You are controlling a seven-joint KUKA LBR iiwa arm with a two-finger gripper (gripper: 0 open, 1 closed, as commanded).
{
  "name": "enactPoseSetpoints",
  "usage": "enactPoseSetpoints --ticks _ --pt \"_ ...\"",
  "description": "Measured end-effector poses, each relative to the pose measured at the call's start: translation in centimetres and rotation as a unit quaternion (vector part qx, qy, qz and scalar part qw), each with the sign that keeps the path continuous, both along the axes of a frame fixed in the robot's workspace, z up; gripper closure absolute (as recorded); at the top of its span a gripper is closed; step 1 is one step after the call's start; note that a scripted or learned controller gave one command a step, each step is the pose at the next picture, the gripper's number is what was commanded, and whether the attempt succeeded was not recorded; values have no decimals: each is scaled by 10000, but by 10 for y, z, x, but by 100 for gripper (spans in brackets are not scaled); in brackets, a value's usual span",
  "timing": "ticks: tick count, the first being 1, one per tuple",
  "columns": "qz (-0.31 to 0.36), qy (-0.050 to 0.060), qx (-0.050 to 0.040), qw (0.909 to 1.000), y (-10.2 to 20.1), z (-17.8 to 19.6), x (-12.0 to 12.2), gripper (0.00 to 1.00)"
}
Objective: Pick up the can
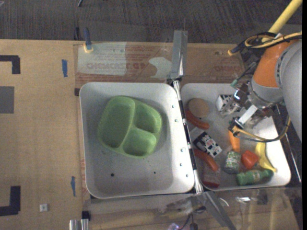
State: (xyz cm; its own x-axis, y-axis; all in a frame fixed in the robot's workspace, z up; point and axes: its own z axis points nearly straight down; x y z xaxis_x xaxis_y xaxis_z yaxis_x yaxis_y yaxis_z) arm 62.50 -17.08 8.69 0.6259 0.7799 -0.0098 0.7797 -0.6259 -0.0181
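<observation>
The can [232,161] is small, with a green label, and stands in the front part of the right bin [283,176]. It sits between an orange carrot [233,141] and a red tomato-like piece [249,158]. My gripper [238,104] hangs over the back right of that bin, well behind the can and apart from it. Nothing shows between its fingers. A small white block with dark spots [224,102] lies just left of the gripper.
The right bin also holds a brown round piece [198,107], two red sausages [197,120] [206,159], a black-and-white box [207,143], a banana [263,156], a green bottle [253,177] and a reddish jar [211,178]. A green divided plate [129,126] lies in the left bin [96,176].
</observation>
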Motion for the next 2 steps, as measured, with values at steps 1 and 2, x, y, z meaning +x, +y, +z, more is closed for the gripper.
enactPoseSetpoints --ticks 1,2 --pt "-218 -103 -18 9997 -12 -1 -75 0" --pt "-270 115 110 9995 -31 1 11 0"
